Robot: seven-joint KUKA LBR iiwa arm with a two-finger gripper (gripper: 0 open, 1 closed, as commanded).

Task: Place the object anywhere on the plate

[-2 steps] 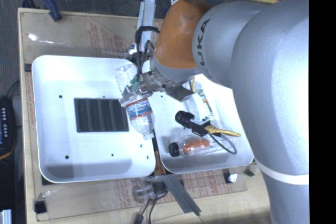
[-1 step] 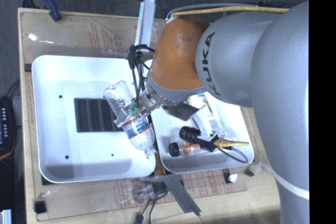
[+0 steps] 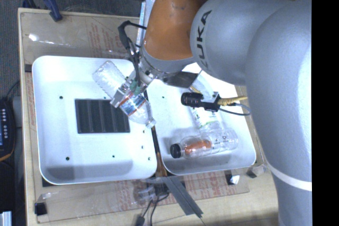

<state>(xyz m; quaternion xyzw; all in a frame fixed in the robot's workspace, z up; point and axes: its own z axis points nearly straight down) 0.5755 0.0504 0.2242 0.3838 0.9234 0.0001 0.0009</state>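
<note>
A clear bottle (image 3: 123, 91) is pinched by the gripper (image 3: 128, 91) above the left bin (image 3: 47, 114), beside the dark plate (image 3: 100, 116).

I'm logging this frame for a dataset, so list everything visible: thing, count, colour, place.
bins: two, white, side by side on the bench.
grate: one, dark, ribbed, on the left bin's floor.
labelled bottle: one, clear, tilted over the left bin's right side, at the gripper.
bottles: at least two, clear, one with orange contents and a black cap, in the right bin.
clamps: two, blue, bench's top-left corner.
arm: one, grey with orange band, from the right.
gripper: one, at the labelled bottle.
</note>
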